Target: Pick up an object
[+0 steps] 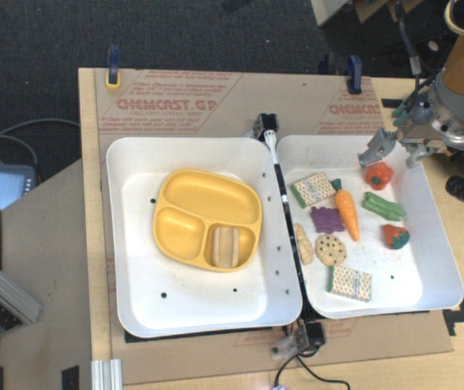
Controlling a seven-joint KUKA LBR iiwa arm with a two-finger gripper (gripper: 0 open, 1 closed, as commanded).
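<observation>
The right bin (435,287) holds several toy foods. A red-orange pepper (379,175) lies at its upper right. An orange carrot (346,210), a purple piece (327,218), a green pod (383,206), a strawberry (394,236), a round cookie (330,250), a tan roll (303,244) and two patterned crackers (313,189) (351,283) are spread below it. My gripper (394,154) hangs over the bin's upper right corner, just above the pepper. Its fingers (375,149) stand apart with nothing between them.
The left bin (134,299) carries a yellow divided plate (207,193) with a pale tan piece (225,246) in its lower right compartment. A black rail (276,177) runs between the bins. Blue clamps (114,75) (353,80) hold the board's back edge.
</observation>
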